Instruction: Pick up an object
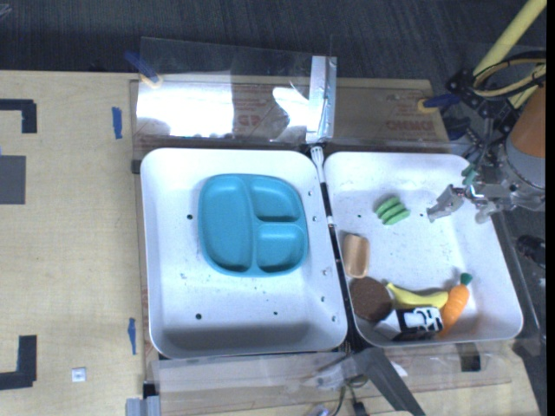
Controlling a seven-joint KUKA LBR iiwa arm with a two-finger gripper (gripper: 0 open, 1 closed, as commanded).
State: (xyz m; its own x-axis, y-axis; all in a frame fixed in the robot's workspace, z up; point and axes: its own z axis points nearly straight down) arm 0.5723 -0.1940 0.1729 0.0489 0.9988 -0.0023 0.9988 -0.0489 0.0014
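End effector sits at the right bin's far-right side, just right of the green ridged toy; can't tell its state, and nothing visibly in it. Risks, as I judge them: a descent here lands between toy and bin wall and closes on air, or clips the small, low toy and skids it away; going instead for the near-edge clump, where banana, carrot, black-and-white item and brown disc touch, risks a double grab or slip. Green toy lies alone, tan block near-left of it; blue divided plate fills the left bin.
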